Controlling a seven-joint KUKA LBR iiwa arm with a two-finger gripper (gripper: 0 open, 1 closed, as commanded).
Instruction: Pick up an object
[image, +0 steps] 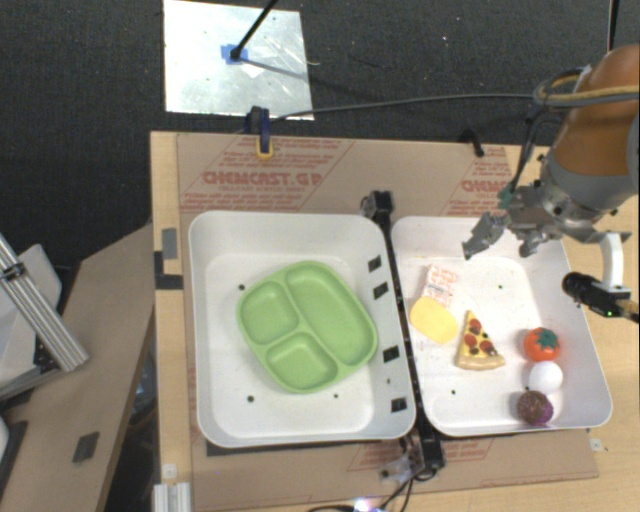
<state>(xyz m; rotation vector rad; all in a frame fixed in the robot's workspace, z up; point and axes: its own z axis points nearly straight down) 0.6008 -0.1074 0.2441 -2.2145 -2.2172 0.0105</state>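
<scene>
My gripper (505, 241) hangs over the back of the right bin (590, 330), its two fingers spread apart with nothing between them. In that bin lie a pink-and-white packet (441, 282), a yellow lemon-like piece (433, 320), a pizza slice (477, 344), a tomato (541, 343), a white egg-like ball (546, 376) and a dark purple fruit (534, 406). The gripper is up and to the right of the packet and apart from every object.
The left bin (215, 300) holds a green three-compartment tray (305, 326). A black divider strip (392, 320) runs between the bins. A foil sheet (238, 60) lies behind the bench, and a clamp (261, 132) sits at the back edge.
</scene>
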